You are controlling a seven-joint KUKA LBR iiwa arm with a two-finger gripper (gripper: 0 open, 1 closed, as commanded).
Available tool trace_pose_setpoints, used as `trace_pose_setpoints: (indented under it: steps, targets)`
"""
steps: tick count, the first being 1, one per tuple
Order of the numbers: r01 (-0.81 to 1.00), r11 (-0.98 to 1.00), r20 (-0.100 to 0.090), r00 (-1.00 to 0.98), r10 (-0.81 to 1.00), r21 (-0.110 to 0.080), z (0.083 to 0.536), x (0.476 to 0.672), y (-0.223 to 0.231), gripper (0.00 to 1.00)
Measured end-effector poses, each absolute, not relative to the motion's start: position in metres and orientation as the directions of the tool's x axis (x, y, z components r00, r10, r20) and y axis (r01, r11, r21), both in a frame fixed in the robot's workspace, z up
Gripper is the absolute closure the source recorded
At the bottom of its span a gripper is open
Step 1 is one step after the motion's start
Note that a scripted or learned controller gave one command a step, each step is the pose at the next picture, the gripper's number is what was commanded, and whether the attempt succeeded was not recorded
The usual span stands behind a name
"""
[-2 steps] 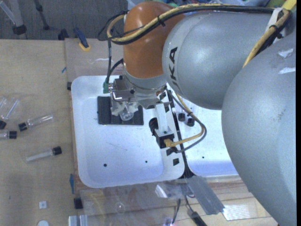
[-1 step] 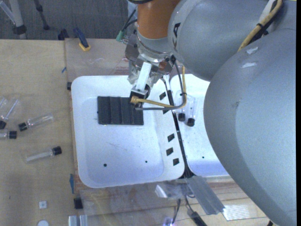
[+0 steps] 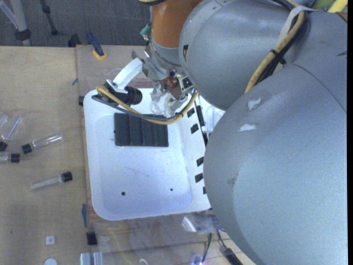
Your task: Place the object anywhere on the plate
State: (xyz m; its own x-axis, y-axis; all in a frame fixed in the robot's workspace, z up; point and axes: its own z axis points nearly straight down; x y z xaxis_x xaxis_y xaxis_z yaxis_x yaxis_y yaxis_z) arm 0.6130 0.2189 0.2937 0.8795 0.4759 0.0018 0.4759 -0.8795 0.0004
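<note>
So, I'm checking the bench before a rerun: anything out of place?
Yes: several clear vials with black caps lie scattered on the bench left of the bin, pointing different ways.

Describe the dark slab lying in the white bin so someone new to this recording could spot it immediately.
Start at the white bin that takes up the middle of the camera view, left of the big grey arm. In its upper half, just below the gripper, lies the dark slab. It is flat, rectangular and ribbed into vertical strips, the largest dark shape on the bin's white floor, unlike the two tiny dark specks nearer the bottom.
</note>
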Motion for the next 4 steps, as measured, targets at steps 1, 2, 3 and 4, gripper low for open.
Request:
trace_pose_setpoints:
  steps: [1, 2, 3, 4]
  targets:
    - [0.210, -0.978, 0.003, 0.978, 0.210, 0.001, 0.423, 0.611, 0.209, 1.00]
    - [0.390, -0.921, -0.007, 0.921, 0.390, -0.002, 0.211, 0.605, 0.225, 1.00]
    - [0.396, -0.918, -0.008, 0.918, 0.396, -0.003, 0.176, 0.478, 0.202, 1.00]
    - [0.197, -0.980, 0.002, 0.980, 0.197, 0.001, 0.196, 0.577, 0.223, 1.00]
